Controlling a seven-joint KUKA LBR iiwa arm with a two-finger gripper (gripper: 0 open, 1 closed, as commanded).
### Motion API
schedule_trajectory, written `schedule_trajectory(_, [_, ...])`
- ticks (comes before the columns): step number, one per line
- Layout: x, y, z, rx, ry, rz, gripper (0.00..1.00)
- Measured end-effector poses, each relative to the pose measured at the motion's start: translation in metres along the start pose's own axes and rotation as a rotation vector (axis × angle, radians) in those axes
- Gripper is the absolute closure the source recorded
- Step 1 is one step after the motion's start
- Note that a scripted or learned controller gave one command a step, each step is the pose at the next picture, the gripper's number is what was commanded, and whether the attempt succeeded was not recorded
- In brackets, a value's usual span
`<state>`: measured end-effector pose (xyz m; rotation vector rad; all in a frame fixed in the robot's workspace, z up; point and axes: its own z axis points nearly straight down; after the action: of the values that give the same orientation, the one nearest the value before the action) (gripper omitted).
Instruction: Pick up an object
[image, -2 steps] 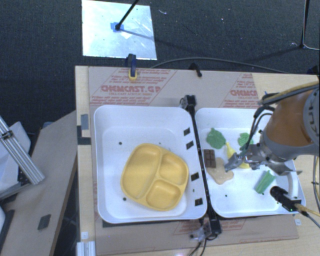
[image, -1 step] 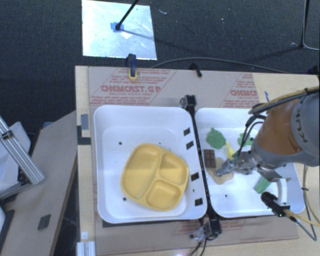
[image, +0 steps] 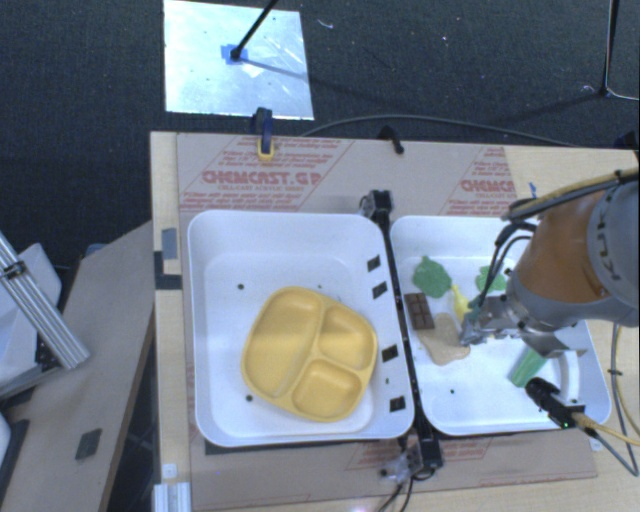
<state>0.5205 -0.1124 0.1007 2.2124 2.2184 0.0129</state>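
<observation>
In the right bin (image: 470, 410) my gripper (image: 470, 333) is low over a tan flat piece (image: 440, 349), touching or just above its right edge. A dark brown bar (image: 419, 311) lies to its left, a green leafy item (image: 432, 276) sits behind that, and a thin yellow piece (image: 459, 298) lies between them. A green block (image: 526, 367) lies to the right, under the arm. Another light green item (image: 487, 277) is partly hidden behind the arm's orange band (image: 555, 255).
The left bin (image: 230, 240) holds a yellow divided tray (image: 310, 352). A black divider with clips (image: 395, 320) runs between the bins. The arm's body covers the right bin's far right part. A cable and black connector (image: 548, 395) hang near the front right.
</observation>
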Motion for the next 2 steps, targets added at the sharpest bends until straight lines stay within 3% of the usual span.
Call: schedule_trajectory(2, [0.001,0.02,-0.118,0.004,-0.001,-0.002,1.0])
